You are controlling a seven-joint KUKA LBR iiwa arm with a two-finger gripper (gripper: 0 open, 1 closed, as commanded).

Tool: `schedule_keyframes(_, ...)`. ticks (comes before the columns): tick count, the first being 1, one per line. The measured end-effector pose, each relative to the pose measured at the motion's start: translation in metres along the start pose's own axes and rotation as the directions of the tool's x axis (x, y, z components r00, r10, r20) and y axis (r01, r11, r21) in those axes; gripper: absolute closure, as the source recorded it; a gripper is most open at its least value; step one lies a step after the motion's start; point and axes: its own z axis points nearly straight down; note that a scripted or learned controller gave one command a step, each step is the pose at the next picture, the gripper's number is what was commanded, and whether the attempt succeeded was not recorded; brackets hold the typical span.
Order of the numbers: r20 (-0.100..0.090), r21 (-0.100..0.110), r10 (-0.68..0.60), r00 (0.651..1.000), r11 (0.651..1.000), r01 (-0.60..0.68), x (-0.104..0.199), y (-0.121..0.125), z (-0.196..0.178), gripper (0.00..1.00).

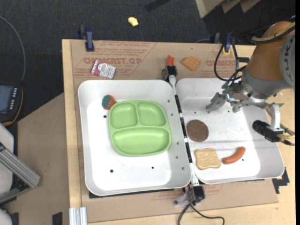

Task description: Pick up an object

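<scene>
While the gripper (226, 101) hangs spread and empty over the right bin (262, 172), it should drop squarely onto the brown patty (197, 130) just nearer, avoiding the toast (206, 159).

1. Pincer (224, 102) above the right bin (267, 170), nothing between its fingers.
2. Brown patty (197, 130), toast slice (206, 159) and sausage (233, 155) lie near that bin's front edge.
3. Left bin (91, 139) holds a green divided plate (138, 127).

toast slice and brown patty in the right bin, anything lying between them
Nothing. In the camera view, only bare white bin floor separates the brown patty from the toast slice just below it.
</scene>
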Motion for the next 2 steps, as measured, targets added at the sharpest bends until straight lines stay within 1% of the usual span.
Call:
schedule_keyframes(1,-0.002,0.013,0.008,1.0,1.0,-0.008,0.032,-0.043,0.028,0.0)
schedule_keyframes(2,-0.001,0.009,0.008,1.0,1.0,-0.008,0.03,-0.024,0.078,0.0)
